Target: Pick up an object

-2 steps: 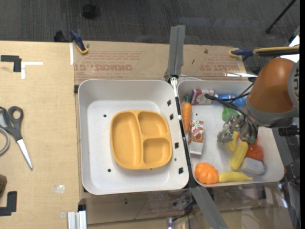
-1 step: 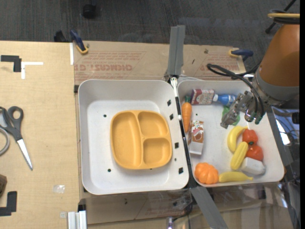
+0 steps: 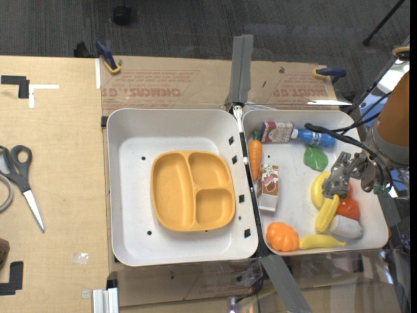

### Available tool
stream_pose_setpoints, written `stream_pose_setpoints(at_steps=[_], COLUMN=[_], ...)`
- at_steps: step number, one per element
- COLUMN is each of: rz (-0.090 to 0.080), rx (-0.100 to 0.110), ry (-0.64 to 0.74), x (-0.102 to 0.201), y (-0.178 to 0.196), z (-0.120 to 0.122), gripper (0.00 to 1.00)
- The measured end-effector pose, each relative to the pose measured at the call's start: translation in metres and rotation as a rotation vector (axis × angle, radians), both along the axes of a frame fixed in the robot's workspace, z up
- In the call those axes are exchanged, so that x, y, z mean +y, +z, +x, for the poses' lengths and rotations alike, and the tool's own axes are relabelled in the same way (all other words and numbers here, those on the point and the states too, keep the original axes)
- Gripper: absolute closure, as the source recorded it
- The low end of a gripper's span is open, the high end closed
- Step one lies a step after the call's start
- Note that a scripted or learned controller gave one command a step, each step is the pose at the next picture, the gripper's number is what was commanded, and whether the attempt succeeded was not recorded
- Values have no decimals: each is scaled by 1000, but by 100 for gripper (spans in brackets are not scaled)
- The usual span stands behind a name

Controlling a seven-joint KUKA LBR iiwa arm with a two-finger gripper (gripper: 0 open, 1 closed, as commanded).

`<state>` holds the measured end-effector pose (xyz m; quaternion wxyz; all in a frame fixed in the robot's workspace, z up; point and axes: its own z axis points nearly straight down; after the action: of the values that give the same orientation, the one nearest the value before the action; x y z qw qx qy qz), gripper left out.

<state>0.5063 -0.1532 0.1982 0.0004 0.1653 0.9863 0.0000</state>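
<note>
Likely target: the yellow plastic toy banana (image 3: 325, 212), upright-ish in the right part of the right-hand shallow white bin (image 3: 296, 191). The two-finger metal gripper (image 3: 336, 186) sits directly over its far end, tips low among the toys. Can't tell if the fingers are open or closed, and nothing is visibly clamped between them, so no grasp confirmed. Nothing looks lifted; every toy appears to rest on the bin floor.

Progress, as I judge it: approach done, gripper down at the pile; the grasp and the lift are left. The spot is crowded, so a clean pick looks tricky.

Touching or just beside that banana: a red-orange plastic toy piece (image 3: 349, 208) to its right, a grey-white rounded block (image 3: 346, 227) at its near end, a second yellow banana (image 3: 321, 241) lying flat along the near wall, next to an orange plastic pumpkin-shaped toy (image 3: 282, 237).

Further out in the same bin: green plastic leaf-like toy (image 3: 316, 158), small bottle with a red label and blue cap (image 3: 291, 134) at the far wall, orange toy carrot (image 3: 255, 155) along the left wall, small red-and-white printed carton (image 3: 268, 186) beside it.

Left-hand white bin (image 3: 127, 194) holds a yellow three-compartment plastic plate (image 3: 193, 191), well apart from the arm. Grey-handled scissors (image 3: 25, 182) lie on the bench far left.
</note>
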Motion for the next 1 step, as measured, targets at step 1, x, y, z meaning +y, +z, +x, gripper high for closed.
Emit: stream_pose_setpoints(at_steps=[1], rz=[0], rx=[-2], ry=[-112], x=[55], y=[55], z=[24], gripper=[100])
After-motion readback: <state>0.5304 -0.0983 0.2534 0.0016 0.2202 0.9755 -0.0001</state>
